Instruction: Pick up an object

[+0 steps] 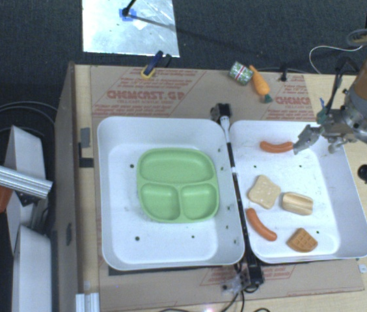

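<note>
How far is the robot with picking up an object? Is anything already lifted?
Nothing looks lifted yet. All the food pieces lie on the floor of the right bin: two sausages, a cracker, a bread roll and a waffle piece. The end effector is low at the upper sausage's right end, so a grasp seems in hand. Closing and lifting remain.

your gripper (315,136) hovers over the right bin (349,174), just beside a hot dog (276,147); the left bin (115,194) bears a green tray (176,184).
</note>
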Robot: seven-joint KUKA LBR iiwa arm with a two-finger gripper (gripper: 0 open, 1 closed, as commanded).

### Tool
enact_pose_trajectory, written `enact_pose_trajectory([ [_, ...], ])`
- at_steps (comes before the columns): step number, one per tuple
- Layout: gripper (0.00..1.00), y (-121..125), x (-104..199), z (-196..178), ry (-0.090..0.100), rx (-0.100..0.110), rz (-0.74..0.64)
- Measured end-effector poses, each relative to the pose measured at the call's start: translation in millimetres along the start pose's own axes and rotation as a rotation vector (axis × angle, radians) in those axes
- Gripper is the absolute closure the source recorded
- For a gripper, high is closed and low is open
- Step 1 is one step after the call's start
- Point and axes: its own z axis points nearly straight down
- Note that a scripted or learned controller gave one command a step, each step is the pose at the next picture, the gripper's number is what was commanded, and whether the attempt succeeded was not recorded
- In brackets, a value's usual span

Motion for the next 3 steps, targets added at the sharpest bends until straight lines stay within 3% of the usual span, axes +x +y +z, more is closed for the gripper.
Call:
enact_pose_trajectory([
  [1, 0.00, -9, 47, 93, 0.001, 0.003, -0.001],
  [2, 0.00, -26, 62, 151, 0.000, 0.001, 0.002],
  [3, 0.00, -57, 64, 151, 0.001, 0.002, 0.001],
])
